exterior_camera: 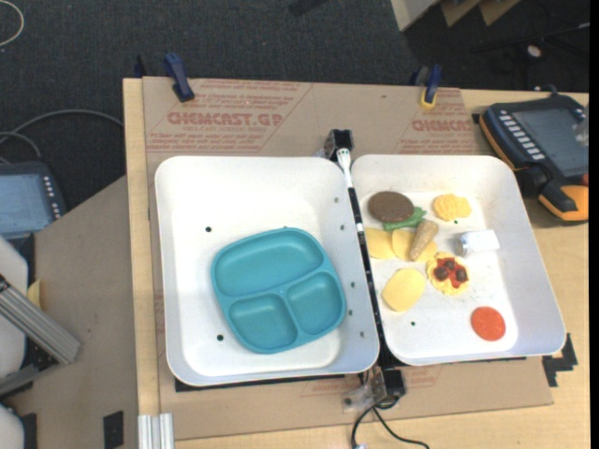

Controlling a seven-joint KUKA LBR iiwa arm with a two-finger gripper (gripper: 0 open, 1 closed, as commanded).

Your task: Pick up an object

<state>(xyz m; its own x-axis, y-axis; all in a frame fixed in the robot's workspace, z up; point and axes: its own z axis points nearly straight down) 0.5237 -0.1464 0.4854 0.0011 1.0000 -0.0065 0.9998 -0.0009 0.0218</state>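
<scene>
Cardboard-topped bench [281, 110], two white bins: left bin [178, 251] holds teal tray [278, 288], right bin [524, 279] toy food, brown patty [389, 205]. Nothing lifted; pick not started. Claw state: can't tell.

- A teal tray [277, 289] with three compartments lies in the left bin [178, 251].
- Right of the tray, the right bin [524, 251] holds toy food: a brown patty [389, 205], yellow pieces [404, 289], a small pizza [449, 272], a red disc [488, 323] and a white block [477, 242].
</scene>
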